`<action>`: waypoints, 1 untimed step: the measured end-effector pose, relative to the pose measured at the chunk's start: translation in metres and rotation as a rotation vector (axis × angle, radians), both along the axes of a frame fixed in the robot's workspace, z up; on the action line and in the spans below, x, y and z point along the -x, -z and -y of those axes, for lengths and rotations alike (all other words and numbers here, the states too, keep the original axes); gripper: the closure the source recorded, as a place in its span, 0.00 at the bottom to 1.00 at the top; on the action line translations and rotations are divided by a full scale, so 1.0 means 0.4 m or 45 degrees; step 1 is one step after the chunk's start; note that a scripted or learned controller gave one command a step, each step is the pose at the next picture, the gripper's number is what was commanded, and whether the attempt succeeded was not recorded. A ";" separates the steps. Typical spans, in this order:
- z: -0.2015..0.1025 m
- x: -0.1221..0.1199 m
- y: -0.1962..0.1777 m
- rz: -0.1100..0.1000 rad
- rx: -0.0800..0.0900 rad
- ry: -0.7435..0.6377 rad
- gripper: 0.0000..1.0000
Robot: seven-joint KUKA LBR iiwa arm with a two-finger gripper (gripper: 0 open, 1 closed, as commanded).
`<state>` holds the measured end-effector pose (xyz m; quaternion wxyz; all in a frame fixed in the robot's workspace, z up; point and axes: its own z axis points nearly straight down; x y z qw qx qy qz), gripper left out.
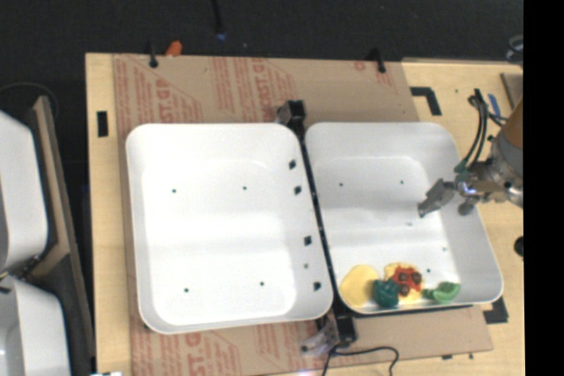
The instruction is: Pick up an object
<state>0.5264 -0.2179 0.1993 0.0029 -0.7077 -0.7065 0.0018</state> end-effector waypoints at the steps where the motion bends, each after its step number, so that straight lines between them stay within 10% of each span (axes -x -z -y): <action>1: 0.000 -0.004 -0.010 0.010 0.002 -0.002 0.00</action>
